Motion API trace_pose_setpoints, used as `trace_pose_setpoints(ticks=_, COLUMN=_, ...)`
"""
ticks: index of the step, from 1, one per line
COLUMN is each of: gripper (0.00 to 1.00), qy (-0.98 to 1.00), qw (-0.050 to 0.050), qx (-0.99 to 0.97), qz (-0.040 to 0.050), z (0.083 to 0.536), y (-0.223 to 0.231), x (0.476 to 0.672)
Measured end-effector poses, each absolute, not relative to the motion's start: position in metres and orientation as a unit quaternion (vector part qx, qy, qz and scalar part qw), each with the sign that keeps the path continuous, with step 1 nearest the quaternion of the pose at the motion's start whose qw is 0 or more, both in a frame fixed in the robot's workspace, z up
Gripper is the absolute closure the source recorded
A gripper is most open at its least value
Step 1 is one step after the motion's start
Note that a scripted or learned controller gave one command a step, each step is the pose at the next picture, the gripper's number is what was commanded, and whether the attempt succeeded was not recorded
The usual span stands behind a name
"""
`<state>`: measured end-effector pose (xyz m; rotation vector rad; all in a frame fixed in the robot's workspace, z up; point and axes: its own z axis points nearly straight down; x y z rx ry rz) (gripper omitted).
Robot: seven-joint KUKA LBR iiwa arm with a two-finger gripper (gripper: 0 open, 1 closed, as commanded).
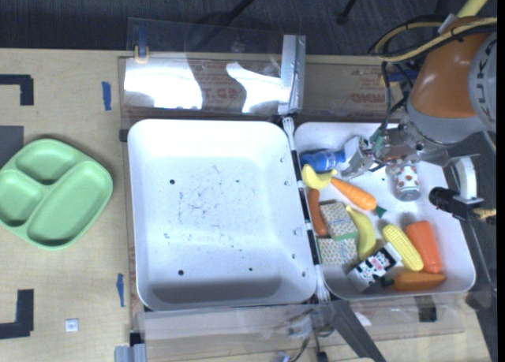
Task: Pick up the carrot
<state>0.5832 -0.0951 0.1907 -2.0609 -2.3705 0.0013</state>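
Jaws of the gripper [361,157] stand slightly parted and hold nothing, poised at the upper middle of the right bin [461,274], just above the carrot [352,192]. Lying slantwise mid-bin, the toy carrot looks light, stiff and slick; its thick middle probably offers the surest hold.

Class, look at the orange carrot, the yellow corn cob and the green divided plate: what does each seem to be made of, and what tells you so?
The orange carrot looks like smooth moulded plastic: even colour, slight sheen. The yellow corn cob also seems plastic, uniformly bright with a ridged surface; its finish is hard to judge. The green divided plate seems matte plastic, one flat pale green with soft rounded compartment edges.
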Motion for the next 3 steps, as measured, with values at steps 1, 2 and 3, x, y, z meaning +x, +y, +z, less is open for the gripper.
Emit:
trace_pose_setpoints(ticks=1, gripper=0.00, qy=-0.777, qw=-0.002, qx=-0.629, qz=-0.0015, z=0.087, y=-0.100, x=0.592)
trace_pose_setpoints(ticks=2, gripper=1.00, qy=-0.777, qw=-0.004, qx=-0.630, qz=-0.0028, z=0.098, y=-0.100, x=0.593)
trace_pose_setpoints(ticks=3, gripper=1.00, qy=-0.803, qw=-0.001, qx=-0.596, qz=-0.0002, z=0.236, y=-0.063, x=0.557)
